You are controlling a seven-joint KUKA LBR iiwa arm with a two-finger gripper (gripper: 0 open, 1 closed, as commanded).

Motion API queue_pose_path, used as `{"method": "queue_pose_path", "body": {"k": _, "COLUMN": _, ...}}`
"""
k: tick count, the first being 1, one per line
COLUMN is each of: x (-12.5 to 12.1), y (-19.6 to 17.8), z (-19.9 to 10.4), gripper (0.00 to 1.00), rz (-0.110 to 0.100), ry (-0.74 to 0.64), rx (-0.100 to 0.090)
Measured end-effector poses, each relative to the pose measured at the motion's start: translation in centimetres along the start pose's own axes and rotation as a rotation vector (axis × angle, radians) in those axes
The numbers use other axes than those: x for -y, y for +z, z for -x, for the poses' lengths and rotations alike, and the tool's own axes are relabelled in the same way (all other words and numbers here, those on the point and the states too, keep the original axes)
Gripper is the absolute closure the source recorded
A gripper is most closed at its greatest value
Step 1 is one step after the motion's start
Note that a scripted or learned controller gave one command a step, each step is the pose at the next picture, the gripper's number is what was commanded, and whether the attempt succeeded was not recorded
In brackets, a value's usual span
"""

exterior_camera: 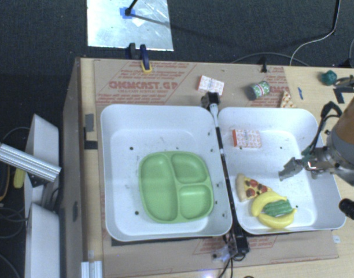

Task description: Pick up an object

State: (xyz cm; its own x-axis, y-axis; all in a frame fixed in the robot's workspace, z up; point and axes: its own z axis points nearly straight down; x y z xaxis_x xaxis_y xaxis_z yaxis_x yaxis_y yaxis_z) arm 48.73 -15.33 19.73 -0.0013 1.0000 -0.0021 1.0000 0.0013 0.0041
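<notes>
So we're looking down at a bench covered with brown cardboard (148,83), and it's sitting on dark carpet. A shiny metal sheet (129,15) is lying on the floor up at 12 o'clock, and a cable is trailing across the carpet toward 1 o'clock. A silver rail (26,161) is poking in at 9 o'clock.

The two white bins are sitting side by side. The left bin (116,132) is holding a green divided plate (177,187). In the right bin (298,126), a red-and-white packet (247,138) is lying toward 12 o'clock, with a toy pizza slice (250,187) and a banana (268,204) touching each other down around 7 o'clock. Something green (279,208) is resting on the banana.

The gripper (303,168) is hanging over the right bin at about 3 o'clock of it, and we're seeing its fingers (290,169) spread apart with nothing between them. It's near the pizza slice and banana but apart from both.

Behind the bins, a small card (210,84), a green can (260,90) and a teal thing (329,76) are sitting on the cardboard.
</notes>
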Motion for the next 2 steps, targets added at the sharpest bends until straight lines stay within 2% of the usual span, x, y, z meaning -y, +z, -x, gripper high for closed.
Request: {"method": "queue_pose_path", "body": {"k": 2, "x": 0.1, "y": 9.3, "z": -6.6, "gripper": 0.00, "rz": -0.004, "ry": -0.001, "rx": -0.002}}
